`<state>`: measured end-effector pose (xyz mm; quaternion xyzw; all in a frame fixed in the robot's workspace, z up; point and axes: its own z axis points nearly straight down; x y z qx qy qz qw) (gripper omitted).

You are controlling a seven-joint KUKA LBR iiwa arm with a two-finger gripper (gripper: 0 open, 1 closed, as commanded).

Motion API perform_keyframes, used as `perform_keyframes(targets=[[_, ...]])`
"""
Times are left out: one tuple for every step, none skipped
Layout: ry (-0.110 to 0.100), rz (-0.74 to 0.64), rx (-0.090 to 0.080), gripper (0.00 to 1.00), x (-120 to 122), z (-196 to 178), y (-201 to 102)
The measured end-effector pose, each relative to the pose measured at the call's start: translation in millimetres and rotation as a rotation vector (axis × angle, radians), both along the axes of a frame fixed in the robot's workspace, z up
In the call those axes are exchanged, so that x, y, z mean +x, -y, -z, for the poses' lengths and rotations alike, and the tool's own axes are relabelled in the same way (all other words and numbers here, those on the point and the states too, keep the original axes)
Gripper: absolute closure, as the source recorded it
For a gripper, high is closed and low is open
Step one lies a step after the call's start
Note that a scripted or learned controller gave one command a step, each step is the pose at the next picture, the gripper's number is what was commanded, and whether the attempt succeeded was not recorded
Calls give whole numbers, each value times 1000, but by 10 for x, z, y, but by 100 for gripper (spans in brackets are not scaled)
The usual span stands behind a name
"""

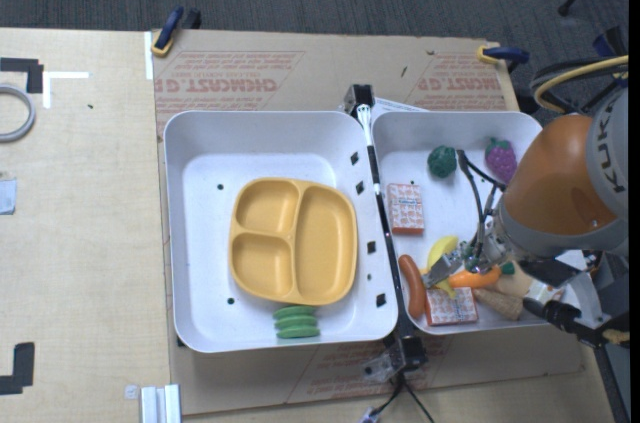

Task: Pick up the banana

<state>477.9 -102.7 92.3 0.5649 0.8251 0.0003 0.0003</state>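
Observation:
The yellow banana point(441, 251) lies in the right bin point(405, 139), near that bin's middle, between a red sausage and an orange carrot. My gripper point(452, 267) is low in the right bin, right at the banana's lower right end and partly over it. The arm's orange band and grey wrist hide the bin's right part. Whether the gripper touches the banana is too small to make out.
Around the banana are a red sausage point(411, 283), an orange carrot point(476, 278), two cracker boxes point(405, 208) point(452, 308), a tan piece point(510, 297), a green vegetable point(442, 161) and purple grapes point(500, 158). The left bin point(190, 211) holds a yellow divided plate point(295, 241) and a green item point(296, 321).

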Motion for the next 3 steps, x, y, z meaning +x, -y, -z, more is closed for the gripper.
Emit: perform_keyframes(targets=[[0,58,0,0,177,2,-38],[2,60,-1,100,186,-94,-35],[1,-313,-1,100,425,-1001,-562]])
